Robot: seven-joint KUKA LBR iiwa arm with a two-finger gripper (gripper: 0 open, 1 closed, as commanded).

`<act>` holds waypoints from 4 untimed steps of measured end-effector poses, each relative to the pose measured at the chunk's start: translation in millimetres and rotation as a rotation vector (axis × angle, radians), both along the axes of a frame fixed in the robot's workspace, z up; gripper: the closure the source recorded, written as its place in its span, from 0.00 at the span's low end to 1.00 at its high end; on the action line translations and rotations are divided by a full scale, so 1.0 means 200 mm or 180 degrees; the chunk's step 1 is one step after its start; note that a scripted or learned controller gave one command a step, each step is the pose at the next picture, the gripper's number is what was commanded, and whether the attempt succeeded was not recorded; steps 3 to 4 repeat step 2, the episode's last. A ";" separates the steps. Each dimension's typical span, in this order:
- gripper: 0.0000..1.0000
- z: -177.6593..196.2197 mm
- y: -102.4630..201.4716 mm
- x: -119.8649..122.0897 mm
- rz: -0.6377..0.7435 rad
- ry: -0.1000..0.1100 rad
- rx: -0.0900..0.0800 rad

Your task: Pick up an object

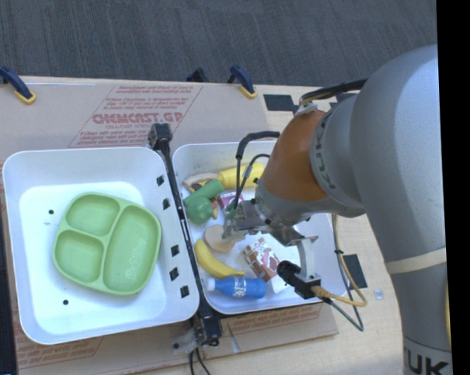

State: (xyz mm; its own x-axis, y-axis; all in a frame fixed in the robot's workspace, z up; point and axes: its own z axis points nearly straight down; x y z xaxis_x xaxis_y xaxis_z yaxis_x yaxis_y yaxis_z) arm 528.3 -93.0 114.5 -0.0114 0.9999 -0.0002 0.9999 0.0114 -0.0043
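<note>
We see the arm (pixel 373 153) reaching in from the right, its grey bulk and orange band covering much of the right bin (pixel 189 160). The left bin (pixel 22 200) holds a green divided plate (pixel 107 243), three compartments, lying flat near the bin's middle.

The right bin is crowded. Along its left side lies a banana (pixel 213 261), long axis running diagonally from upper left to lower right, curve bowed toward the bin's lower left. Just below it a blue-and-white bottle (pixel 239 287) lies on its side, approx. left-right. A red-and-white packet (pixel 261 259) sits beside the banana's right end. A green toy veg (pixel 200 200) is at upper left, a second yellow item (pixel 242 175) near the top, partly under the arm.

The gripper (pixel 238 218) is low over the bin's centre, just above a tan round piece (pixel 219 239). We can't tell whether it's open or shut, nor whether it touches anything.
</note>
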 end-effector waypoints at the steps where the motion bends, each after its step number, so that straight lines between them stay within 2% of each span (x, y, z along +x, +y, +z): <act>1: 0.00 0.00 0.00 0.00 0.0003 0.0000 -0.0002; 2: 1.00 0.05 0.00 0.00 0.0014 0.0004 -0.0001; 4: 1.00 0.05 0.00 0.00 0.0014 0.0004 -0.0001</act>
